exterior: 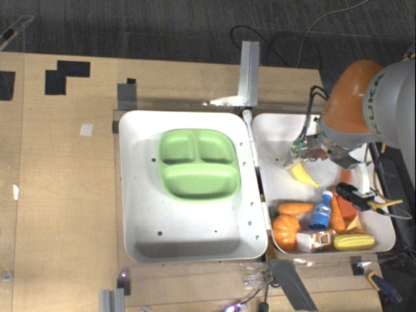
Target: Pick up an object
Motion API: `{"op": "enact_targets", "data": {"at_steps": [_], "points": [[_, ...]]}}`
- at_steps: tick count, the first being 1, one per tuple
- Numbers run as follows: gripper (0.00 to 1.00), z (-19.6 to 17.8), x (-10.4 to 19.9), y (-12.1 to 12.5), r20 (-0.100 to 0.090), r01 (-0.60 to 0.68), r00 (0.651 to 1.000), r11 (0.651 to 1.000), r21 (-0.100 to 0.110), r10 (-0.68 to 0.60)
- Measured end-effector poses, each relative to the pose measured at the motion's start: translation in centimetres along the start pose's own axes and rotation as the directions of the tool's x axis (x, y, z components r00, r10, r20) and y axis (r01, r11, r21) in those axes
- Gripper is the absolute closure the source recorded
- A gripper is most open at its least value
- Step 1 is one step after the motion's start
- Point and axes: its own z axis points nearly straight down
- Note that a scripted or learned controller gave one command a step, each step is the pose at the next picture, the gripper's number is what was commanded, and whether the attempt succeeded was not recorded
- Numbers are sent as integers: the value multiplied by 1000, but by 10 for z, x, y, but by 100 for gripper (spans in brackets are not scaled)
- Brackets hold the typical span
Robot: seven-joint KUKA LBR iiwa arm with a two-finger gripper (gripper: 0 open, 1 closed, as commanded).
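Pale wooden surface (pixel 58 194) bordered above by dark carpet. Two white bins side by side: left bin (pixel 140 194) carrying a green three-compartment plate (pixel 197 163); right bin (pixel 273 132) crowded along its near edge with toy food. Grey, orange-banded arm (pixel 364 106) reaching in from the right. Claw (pixel 305 153) low over the right bin, just above a yellow banana (pixel 303 173); spread or pressed together, impossible to tell. Banana's long axis diagonal, upper left to lower right. Near it: orange pumpkin (pixel 285 227), blue bottle (pixel 321 212), corn cob (pixel 354 242).
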Motion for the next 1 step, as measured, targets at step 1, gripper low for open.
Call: {"op": "enact_targets", "data": {"at_steps": [1], "points": [[100, -96, 44, 61, 1, -49, 999, 999, 15, 49]]}}
